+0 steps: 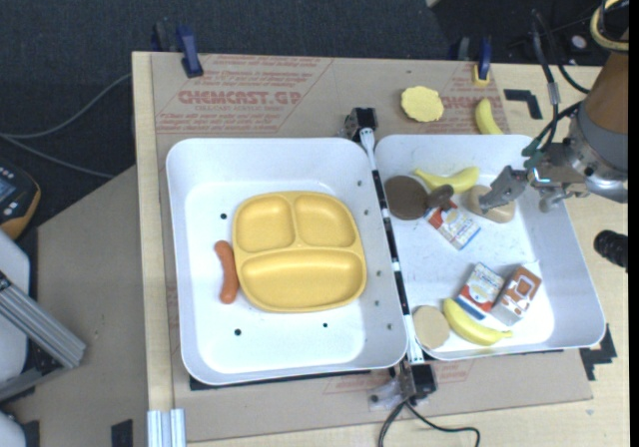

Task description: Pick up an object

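the tool, grip state unclear, hovers just right of the yellow banana.

Left bin: open floor around the yellow divided plate; a sausage lies just beside its left edge.
Right bin: crowded with two bananas, cartons and discs; bare floor along the right wall.
Claw: hangs over the upper clutter.
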